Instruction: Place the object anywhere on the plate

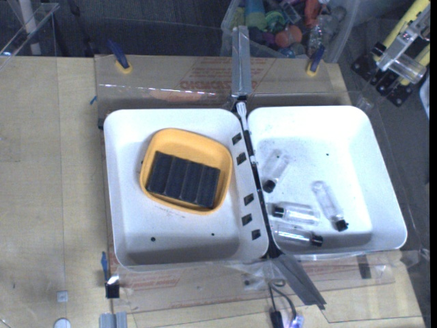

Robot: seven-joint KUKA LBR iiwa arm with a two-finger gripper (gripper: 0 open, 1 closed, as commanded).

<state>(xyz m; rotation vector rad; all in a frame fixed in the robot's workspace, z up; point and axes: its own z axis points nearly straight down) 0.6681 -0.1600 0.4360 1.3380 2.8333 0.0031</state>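
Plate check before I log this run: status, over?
Yellow plate in left bin, dark ridged block on it. Clear vials in right bin.

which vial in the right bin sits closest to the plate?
The clear vial highest up beside the divider; the other three lie lower, toward the front wall.

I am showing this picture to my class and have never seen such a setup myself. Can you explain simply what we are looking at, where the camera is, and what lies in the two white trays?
One fixed camera looks down at a slant on a wooden bench. On it sit two shallow white bins, side by side. The left bin holds a yellow plate with a dark ribbed slab lying on it. The right bin holds several small clear vials with black caps, lying scattered on their sides. Behind the bins stands a clear box of colourful toys. The yellow and black machinery at the top right is too cut off to identify.
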